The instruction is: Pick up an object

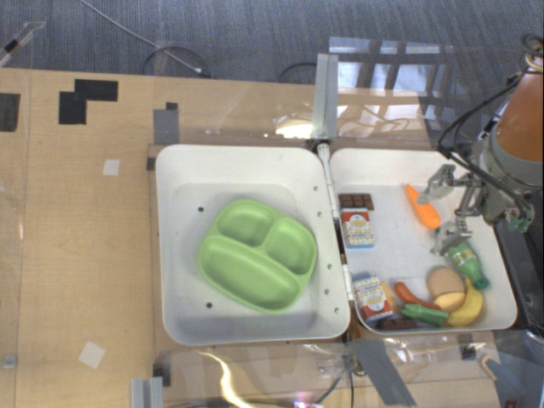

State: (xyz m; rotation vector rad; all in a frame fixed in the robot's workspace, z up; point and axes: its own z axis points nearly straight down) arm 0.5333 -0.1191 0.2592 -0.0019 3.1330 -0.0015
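While the gripper (449, 212) hovers over the right bin (387, 172), fingers apart and empty, the carrot (422, 206) lies just left, long axis slanting.

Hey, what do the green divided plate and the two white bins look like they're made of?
The green three-compartment plate looks like moulded plastic with a matte finish: uniform colour, rounded dividers, soft shading, no sharp glare. The two shallow white bins seem to be thin formed plastic too, judging by their smooth rounded corners and faint sheen, though painted metal can't be ruled out.
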